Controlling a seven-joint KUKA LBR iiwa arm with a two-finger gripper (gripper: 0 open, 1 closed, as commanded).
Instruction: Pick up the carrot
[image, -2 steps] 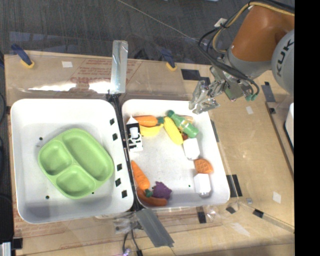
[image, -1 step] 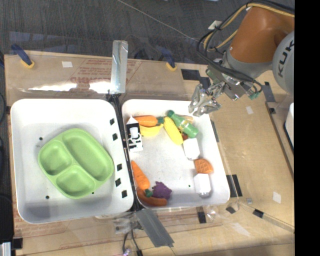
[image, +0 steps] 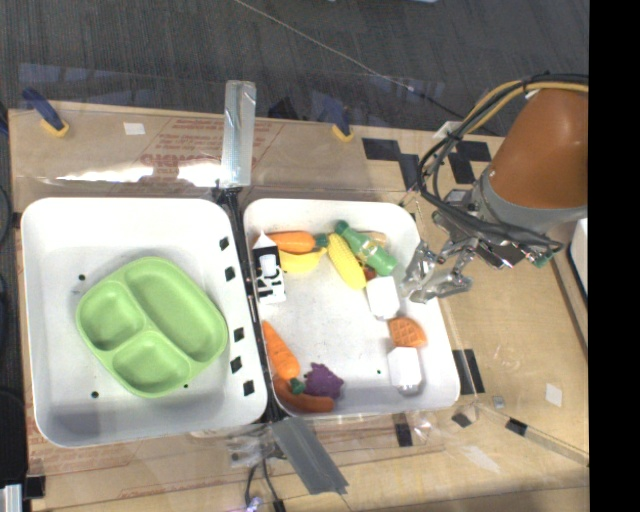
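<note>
Carrot (image: 279, 352) at the right bin's (image: 330, 212) lower-left wall, beside purple grapes (image: 322, 380). We see the gripper (image: 437, 274) above that bin's right rim; whether its fingers are apart, we cannot tell.

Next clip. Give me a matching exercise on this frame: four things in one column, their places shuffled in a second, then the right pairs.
Things:
1. green tray
2. purple grapes
3. banana
4. pincer

Places:
A. right bin's near edge, beside the carrot
B. over the right bin's right rim
C. left bin
D. right bin's far end, by the green bottle

Pairs: 1-C, 2-A, 3-D, 4-B
</note>
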